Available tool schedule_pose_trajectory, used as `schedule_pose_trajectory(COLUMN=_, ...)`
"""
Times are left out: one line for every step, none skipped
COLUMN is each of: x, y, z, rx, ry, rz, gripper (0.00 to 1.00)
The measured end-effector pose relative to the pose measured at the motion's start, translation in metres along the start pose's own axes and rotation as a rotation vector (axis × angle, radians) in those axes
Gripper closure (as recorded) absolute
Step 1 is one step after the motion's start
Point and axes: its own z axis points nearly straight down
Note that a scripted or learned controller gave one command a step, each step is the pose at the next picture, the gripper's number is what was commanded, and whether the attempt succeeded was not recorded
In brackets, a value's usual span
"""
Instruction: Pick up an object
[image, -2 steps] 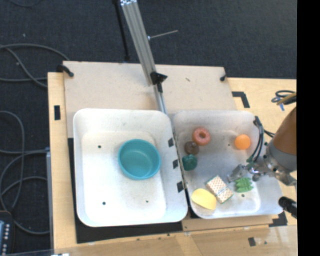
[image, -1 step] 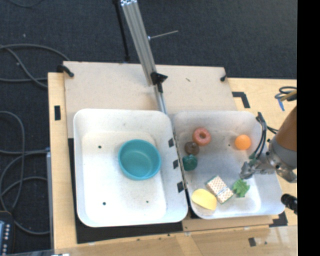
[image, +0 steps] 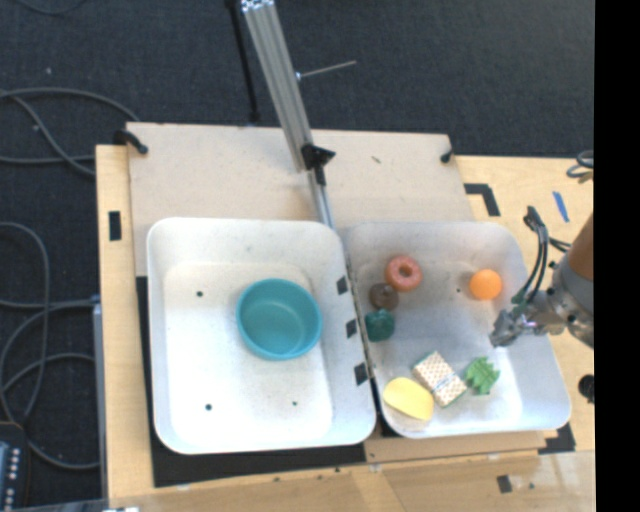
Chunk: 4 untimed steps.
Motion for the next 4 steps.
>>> schedule_pose_trajectory(x=0.003, y=0.001, z=-0.044, rx=-0.001, ry=-0.001, rz=-0.001, gripper=1.0)
schedule_pose_trajectory(x=0.002, y=0.003, z=-0.091, rx=-0.001, ry=-0.001, rz=-0.001, gripper=1.0)
schedule_pose_trajectory(x=0.047, y=0.007, z=-0.095, rx=0.004, ry=0.003, rz=-0.005, gripper=1.0)
schedule_pose_trajectory(x=0.101, y=0.02, z=-0.097, rx=0.004, ry=0.003, rz=-0.005, gripper=1.0)
